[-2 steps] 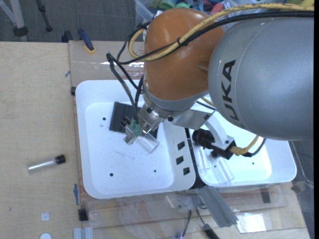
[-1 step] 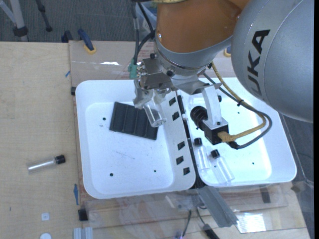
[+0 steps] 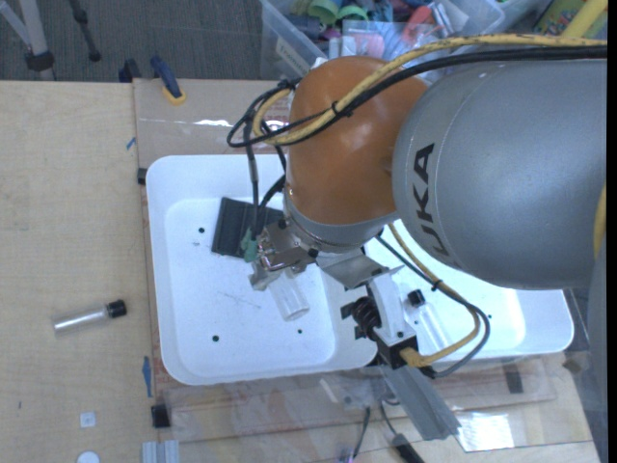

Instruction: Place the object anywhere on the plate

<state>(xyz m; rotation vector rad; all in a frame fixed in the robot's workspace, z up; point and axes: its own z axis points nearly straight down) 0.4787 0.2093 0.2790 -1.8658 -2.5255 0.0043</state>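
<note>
— So, from the left: what lies out on the bench?

— A small clear vial (image 3: 89,316) with a black cap, on its side on the wooden bench top (image 3: 58,191), well apart from the bins. A blue clamp (image 3: 166,80) sits at the far edge of the bench.

— And in the left bin (image 3: 183,355)?

— A dark flat rectangular block (image 3: 231,226) lies near its middle, tilted a little. Just right of it hangs the gripper (image 3: 273,263), metal, with a bit of green at its side. Below it is a small clear, glassy piece (image 3: 292,303), short and rounded like a cup or tube; it is pale against the white floor, so its outline is faint.

— Is it holding that piece?

— I cannot tell. The fingers are too small and too crowded by the wrist to see how far apart they stand, or whether the clear piece is between them or merely under them.

— Any writing?

— Black letters "KA" on the grey arm (image 3: 501,143), the rest hidden by the orange band (image 3: 337,133). Black and yellow cables (image 3: 434,41) run over it.

— Further right?

— The right bin (image 3: 540,326) mostly lies under the arm. Behind, a clear tub (image 3: 289,13) holds bright toys.
</note>
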